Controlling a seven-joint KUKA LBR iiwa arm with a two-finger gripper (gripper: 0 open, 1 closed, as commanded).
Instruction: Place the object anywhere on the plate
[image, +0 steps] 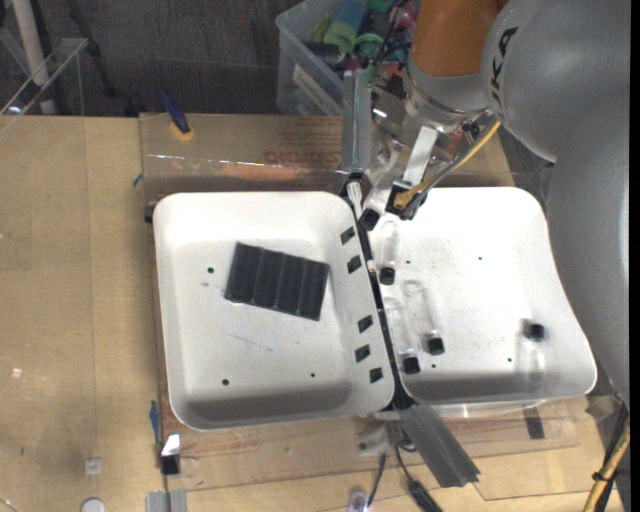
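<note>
Black ribbed plate (277, 281) lies flat on the floor of the left bin (190, 390), slightly askew, left of that bin's middle and apart from its walls, with nothing on it. Largest in view is the grey arm (570, 110), which comes in from the upper right, its orange band (447, 38) just above the wrist. The two white bins sit side by side, rims touching along a seam that carries a row of small black marks (362, 323). The gripper (385, 208) hangs over the far end of that seam, at the top-left corner of the right bin (560, 300), well apart from the plate; whether it is spread or closed cannot be made out, and nothing can be seen held in it. Several clear pieces with small black parts (434, 344) lie scattered on the right bin's floor, one near its right wall (533, 331); which of them is the task's object cannot be told.
</note>
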